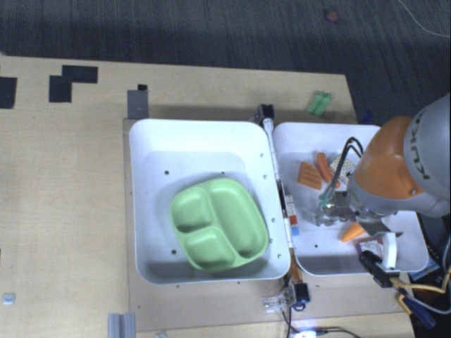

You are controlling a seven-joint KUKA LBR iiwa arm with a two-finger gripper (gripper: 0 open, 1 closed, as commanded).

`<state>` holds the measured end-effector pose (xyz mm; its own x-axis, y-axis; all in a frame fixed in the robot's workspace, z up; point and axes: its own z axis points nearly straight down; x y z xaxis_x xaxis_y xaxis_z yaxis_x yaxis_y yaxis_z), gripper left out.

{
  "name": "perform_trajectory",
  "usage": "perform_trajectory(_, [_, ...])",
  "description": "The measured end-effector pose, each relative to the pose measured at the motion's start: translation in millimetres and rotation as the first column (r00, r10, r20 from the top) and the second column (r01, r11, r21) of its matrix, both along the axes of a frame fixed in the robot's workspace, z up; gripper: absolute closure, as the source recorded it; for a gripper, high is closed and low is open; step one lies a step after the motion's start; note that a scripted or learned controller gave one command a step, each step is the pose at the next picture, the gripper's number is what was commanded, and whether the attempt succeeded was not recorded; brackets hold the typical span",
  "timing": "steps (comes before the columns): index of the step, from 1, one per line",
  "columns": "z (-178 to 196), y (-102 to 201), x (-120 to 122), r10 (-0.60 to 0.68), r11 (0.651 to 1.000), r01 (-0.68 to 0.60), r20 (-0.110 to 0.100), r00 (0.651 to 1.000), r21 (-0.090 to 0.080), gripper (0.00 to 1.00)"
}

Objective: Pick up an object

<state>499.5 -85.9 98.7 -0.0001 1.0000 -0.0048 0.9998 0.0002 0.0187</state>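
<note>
The grey arm with its orange band (384, 164) reaches into the right bin (310, 259) from the right. Its gripper (330, 213) is low over the middle of that bin's floor. Just up and left of the gripper lie an orange flat piece (308, 175) and an orange stick (323, 164). Another orange piece (351, 232) lies just to the gripper's lower right. A white and red packet (378, 246) sits near the bin's front right corner. Parts of the bin under the arm are hidden.
The left bin (151, 153) holds a green divided plate (220, 222). A small green object (319, 103) lies on the bench behind the right bin. Cables and connectors (292, 298) sit at the bins' front edge.
</note>
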Motion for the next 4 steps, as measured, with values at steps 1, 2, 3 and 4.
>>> perform_trajectory(1, [-0.1,0.1,-0.1,0.001,1.000,-0.001,-0.001,1.000,0.000,0.00])
perform_trajectory(2, [10.4,0.7,1.4,0.002,1.000,-0.002,0.003,1.000,0.000,1.00])
perform_trajectory(3, [10.3,0.7,1.3,0.002,1.000,-0.002,0.003,1.000,0.000,0.00])
perform_trajectory(4, [20.8,1.5,2.9,0.004,1.000,-0.004,0.007,1.000,0.001,1.00])
